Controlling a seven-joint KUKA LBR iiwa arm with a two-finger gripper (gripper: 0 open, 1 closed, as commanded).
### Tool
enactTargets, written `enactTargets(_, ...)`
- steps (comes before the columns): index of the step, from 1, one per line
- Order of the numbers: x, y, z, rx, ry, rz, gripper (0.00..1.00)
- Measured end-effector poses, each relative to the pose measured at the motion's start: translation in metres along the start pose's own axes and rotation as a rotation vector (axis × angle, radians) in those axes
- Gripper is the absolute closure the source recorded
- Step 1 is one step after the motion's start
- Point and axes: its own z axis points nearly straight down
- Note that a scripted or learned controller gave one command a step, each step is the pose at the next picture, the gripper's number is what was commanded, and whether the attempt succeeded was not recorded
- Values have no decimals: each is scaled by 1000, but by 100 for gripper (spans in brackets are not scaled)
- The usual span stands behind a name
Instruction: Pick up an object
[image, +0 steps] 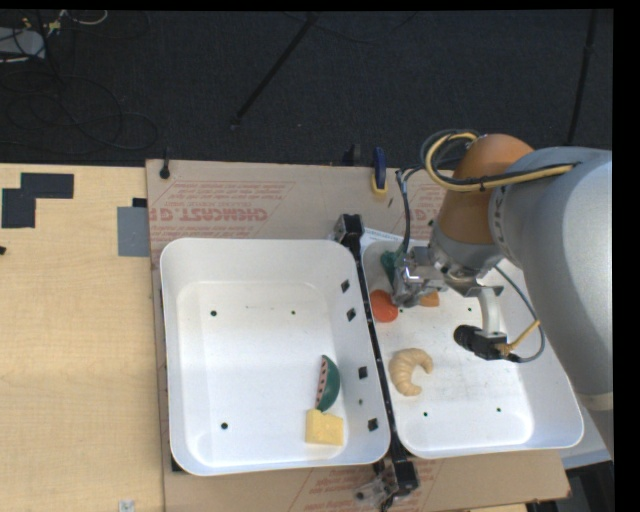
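The gripper (408, 288) is low in the right bin (540, 425), close to the wall between the two bins. I cannot tell how it is set, because the wrist hides it. It looks like the arm is going down to grab something. A small red ball (384, 306) sits just beside the gripper, maybe touching it. Next it needs to close on the ball and lift. A croissant (409, 369) lies a little nearer the front. The left bin (200, 300) has a watermelon slice (327, 381) and a cheese wedge (324, 428).
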Motion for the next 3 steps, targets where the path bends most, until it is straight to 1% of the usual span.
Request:
enactTargets(1, -14, 0, 0, -1, 0, 0, 100)
enactTargets(2, -119, -8, 0, 0, -4, 6, 100)
enactTargets(3, -129, 2, -131, -14, -4, 1, 100)
